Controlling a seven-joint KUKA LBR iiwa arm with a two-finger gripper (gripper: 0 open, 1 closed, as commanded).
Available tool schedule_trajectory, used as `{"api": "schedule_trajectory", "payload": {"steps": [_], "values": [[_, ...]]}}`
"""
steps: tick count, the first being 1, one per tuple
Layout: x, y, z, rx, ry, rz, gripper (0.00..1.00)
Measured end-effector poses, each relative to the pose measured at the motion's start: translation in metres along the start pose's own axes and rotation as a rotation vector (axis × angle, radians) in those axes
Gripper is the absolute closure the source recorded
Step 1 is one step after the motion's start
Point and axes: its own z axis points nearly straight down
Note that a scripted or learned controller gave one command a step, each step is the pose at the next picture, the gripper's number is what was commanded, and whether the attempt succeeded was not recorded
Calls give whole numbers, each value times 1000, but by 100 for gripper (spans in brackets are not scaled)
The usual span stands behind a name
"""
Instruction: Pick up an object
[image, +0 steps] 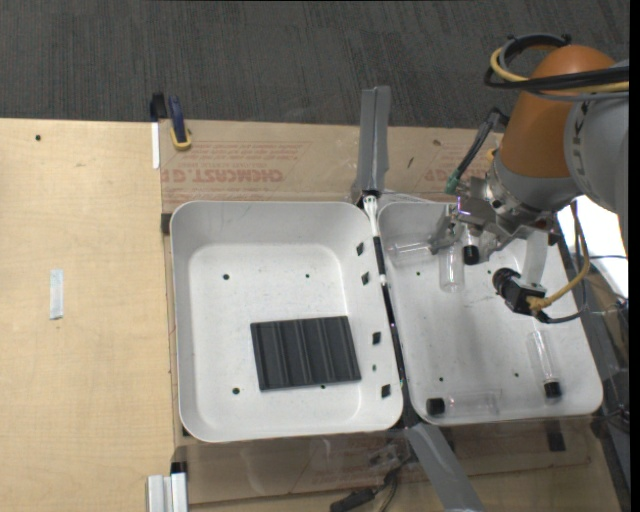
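A black ribbed rectangular pad (305, 352) lies flat in the left bin (200, 300), towards its front. In the right bin (580, 385), a clear tube with a black cap (543, 367) rests near the right wall. Another clear capped tube (462, 405) lies along the front wall, and a clear piece (405, 246) sits at the back left. My gripper (452, 262) hangs over the back of the right bin, below the orange band (545, 110). A pale translucent shape shows at its tip, too faint to identify.
A grey divider post (374, 140) rises between the bins at the back. A cable loop with a black connector (515, 290) hangs from the wrist over the right bin. Cardboard backing (250, 165) lies behind the bins, with a blue clamp (176, 122) at its left corner.
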Motion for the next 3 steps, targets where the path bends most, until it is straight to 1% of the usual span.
{"api": "schedule_trajectory", "payload": {"steps": [1,3], "values": [[9,1,-8,2,-1,112,100],[7,1,-23,9,-7,111,100]]}}
